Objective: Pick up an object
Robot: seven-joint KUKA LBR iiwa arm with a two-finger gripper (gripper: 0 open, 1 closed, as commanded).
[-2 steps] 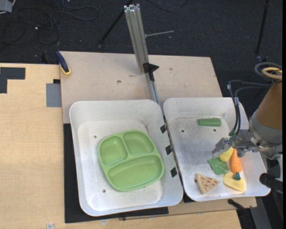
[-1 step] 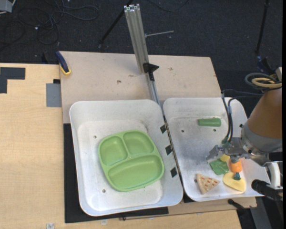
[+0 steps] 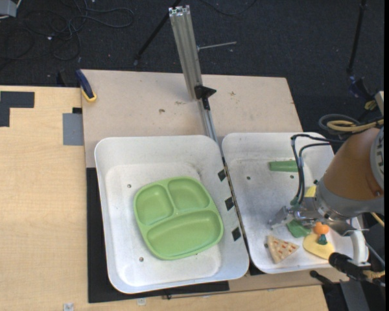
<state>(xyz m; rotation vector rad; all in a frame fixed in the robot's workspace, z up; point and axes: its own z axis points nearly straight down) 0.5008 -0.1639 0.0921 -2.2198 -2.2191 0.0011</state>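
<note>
The right bin holds several small toys. A green bar lies near its far side. A pizza slice rests at the front edge, and a yellow piece with an orange top sits to its right. A small green piece lies between them, directly under my gripper. The gripper is low in the bin at the end of the grey and orange arm, which hides part of the bin's right side. Nothing is seen lifted.
In the left bin lies a green divided plate. An upright metal post stands behind the bins. Black clips sit on the wall between the bins. Cables hang beside the arm.
</note>
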